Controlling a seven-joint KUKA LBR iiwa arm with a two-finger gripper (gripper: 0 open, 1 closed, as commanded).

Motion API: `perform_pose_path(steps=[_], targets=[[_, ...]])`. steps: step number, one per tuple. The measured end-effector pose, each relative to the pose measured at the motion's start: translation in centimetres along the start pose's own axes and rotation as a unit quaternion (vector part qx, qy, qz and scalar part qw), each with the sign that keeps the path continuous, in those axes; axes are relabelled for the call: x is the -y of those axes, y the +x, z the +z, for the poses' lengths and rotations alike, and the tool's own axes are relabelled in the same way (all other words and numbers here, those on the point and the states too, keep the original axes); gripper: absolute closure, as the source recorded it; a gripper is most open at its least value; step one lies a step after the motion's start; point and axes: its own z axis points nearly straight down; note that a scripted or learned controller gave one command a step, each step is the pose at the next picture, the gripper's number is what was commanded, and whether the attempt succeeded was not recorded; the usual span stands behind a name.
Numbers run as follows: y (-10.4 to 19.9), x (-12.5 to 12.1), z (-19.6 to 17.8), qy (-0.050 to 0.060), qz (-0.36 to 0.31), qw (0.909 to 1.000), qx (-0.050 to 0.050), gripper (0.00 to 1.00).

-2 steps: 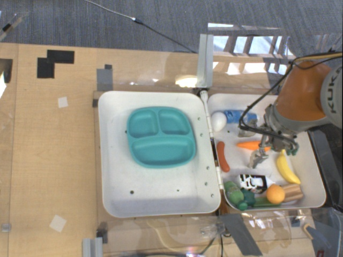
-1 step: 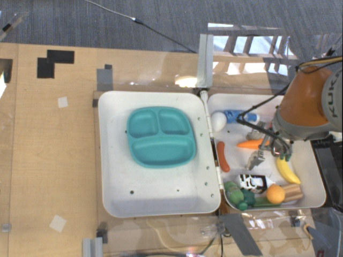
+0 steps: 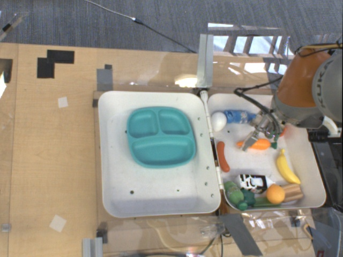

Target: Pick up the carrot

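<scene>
the carrot (image 3: 259, 144) lies in the right bin (image 3: 316, 182), at nine o'clock from the banana (image 3: 286, 167). the gripper (image 3: 263, 128) sits right above it; its opening cannot be told. carrot apparently not yet lifted.

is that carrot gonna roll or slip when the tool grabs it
The carrot looks smooth and tapered, so it may slip toward its thin end. It lies on its side on the right bin's flat floor, so a nudge could roll it. It is probably a stiff, light toy. The tool is just above it.
</scene>
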Motion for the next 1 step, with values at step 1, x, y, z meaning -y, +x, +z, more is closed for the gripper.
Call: perform_pose_path(steps=[1], targets=[[2.76,3.26,-0.09,0.0,0.119,0.9929,0.0,0.0]])
